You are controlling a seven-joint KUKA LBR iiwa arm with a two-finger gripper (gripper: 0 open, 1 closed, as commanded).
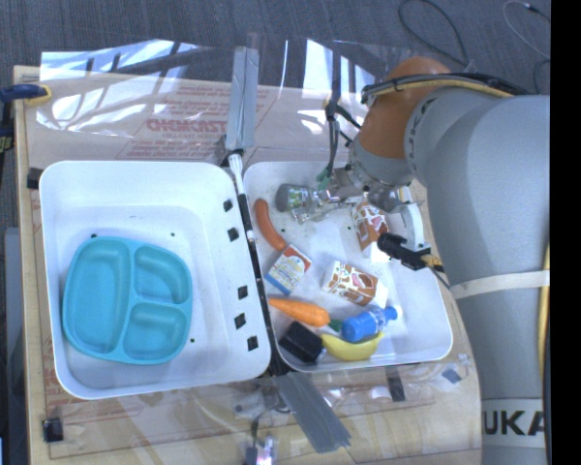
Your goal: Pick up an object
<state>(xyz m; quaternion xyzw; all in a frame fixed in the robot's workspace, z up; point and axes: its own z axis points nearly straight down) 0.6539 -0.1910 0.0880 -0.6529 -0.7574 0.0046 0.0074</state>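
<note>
My gripper (304, 201) hangs low over the back left part of the right bin (428, 303), below the orange wrist band. Just left of it and slightly nearer lies a reddish sausage (267, 223). A brown-and-white packet (370, 226) sits right under the wrist. Further forward in the same bin are a small carton (289, 267), a second snack packet (351, 282), a carrot (300, 310), a blue bottle (370, 322), a banana (354, 348) and a black block (301, 342). I see nothing clearly held.
The left bin (68, 187) holds a blue compartment tray (126, 298). A divider with black clips (244, 294) runs between the bins. The grey arm (484, 211) covers the right bin's right side.
</note>
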